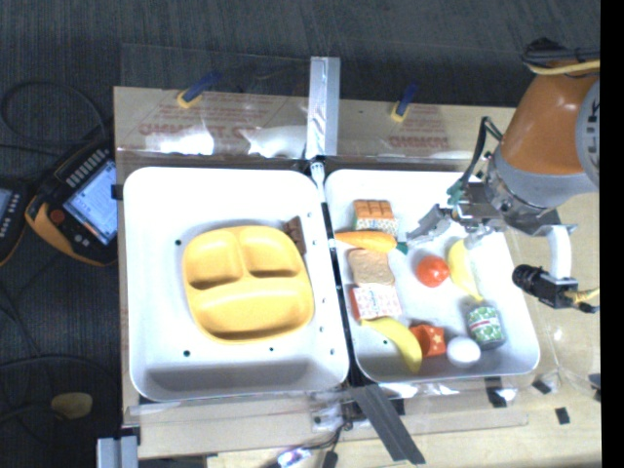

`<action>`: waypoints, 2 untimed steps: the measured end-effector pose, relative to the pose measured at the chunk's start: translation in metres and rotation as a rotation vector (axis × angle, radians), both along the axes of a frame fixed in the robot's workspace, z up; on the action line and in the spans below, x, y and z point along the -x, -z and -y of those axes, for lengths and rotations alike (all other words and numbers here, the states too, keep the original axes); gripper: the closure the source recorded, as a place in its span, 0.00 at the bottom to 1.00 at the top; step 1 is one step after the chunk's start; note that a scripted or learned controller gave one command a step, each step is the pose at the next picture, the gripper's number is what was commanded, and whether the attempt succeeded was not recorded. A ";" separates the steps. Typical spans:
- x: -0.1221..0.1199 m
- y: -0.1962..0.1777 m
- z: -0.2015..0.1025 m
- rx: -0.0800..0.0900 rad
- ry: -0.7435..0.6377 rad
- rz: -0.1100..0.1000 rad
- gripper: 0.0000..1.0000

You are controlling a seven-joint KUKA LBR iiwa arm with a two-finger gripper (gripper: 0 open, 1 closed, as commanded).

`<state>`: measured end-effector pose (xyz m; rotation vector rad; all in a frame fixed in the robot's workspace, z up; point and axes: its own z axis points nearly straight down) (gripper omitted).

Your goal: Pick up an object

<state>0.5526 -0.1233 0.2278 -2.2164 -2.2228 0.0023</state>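
Observation:
My gripper hangs over the upper right part of the right bin, open, with nothing between its fingers. One grey finger points left. Just below it lie a red tomato and a small yellow banana. Left of them are a brown snack box, an orange piece, a bread slice and a red-and-white packet. Along the front sit a larger banana, a red pepper, a white egg and a green can.
The left bin holds a yellow divided tray and a small brown piece by the dividing wall. A handheld pendant lies off the bench at the left. The arm's grey and orange body overhangs the right bin's far corner.

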 end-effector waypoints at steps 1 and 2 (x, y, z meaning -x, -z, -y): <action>-0.033 0.083 0.076 0.002 0.084 0.000 0.00; -0.049 0.071 0.072 0.001 -0.284 0.003 0.00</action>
